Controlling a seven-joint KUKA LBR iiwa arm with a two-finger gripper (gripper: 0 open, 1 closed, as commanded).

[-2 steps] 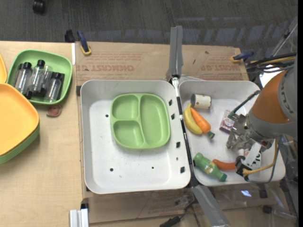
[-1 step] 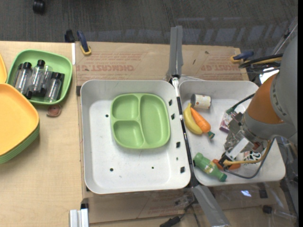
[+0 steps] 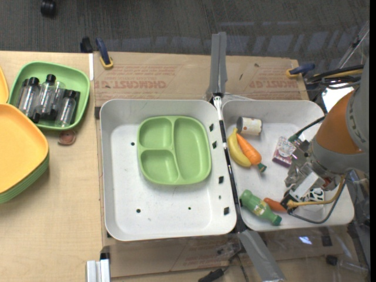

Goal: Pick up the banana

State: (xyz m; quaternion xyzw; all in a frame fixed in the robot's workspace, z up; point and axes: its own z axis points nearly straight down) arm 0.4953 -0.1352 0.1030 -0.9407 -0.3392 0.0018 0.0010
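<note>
Banana (image 3: pixel 236 148) is what I'm after, and it lies in the right bin (image 3: pixel 329 216), hard against that bin's left wall, curving from near the top down toward the middle.

Sweeping from the left: a stack of orange plates (image 3: pixel 17 151) at the bench edge, a green tray (image 3: pixel 76 84) holding small bottles (image 3: pixel 47 98), then the left bin (image 3: pixel 117 216) with a green divided plate (image 3: pixel 174 150) lying flat in it. Across the divider comes the banana, with a carrot (image 3: pixel 250 150) touching its right side. A small white can (image 3: pixel 251 126) lies just above them. Lower down sit a green bottle (image 3: pixel 260 208) and a second, smaller carrot (image 3: pixel 274 204). A purple packet (image 3: pixel 285 151) rests further right, and then the gripper (image 3: pixel 296 187), low over the bin floor and well apart from the banana. I cannot tell from this angle how its pincer is set; nothing shows in its grip.

My judgement: the banana should be light, fairly firm but bruisable, with smooth skin that may slip. I'd take it across the middle of its curve, squeezing gently. The wall on one side and the carrot on the other leave little room, so a finger may nudge the carrot.
</note>
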